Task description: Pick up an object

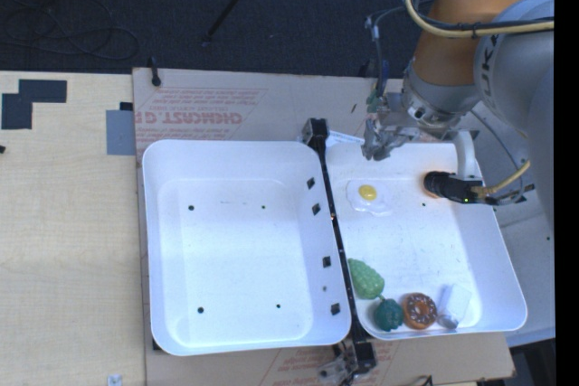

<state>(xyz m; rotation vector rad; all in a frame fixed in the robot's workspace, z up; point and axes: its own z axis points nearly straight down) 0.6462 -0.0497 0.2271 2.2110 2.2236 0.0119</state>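
Light wood bench [63,221] fills frame left; printed cardboard sheet [217,108] on it at centre, carrying two white bins [163,194] side by side.

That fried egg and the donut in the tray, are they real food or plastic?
Probably toys. The fried egg looks like glossy moulded plastic or rubber: flat white, evenly yellow yolk. The donut seems the same, with a smooth brown ring and speckled top. The picture is too coarse to be sure.

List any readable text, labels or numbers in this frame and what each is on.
"CHEMCRZT. C": my best reading of faint red print, upside down, on the cardboard sheet behind the left bin.
More red print on the cardboard's near edge: too cut off to read.
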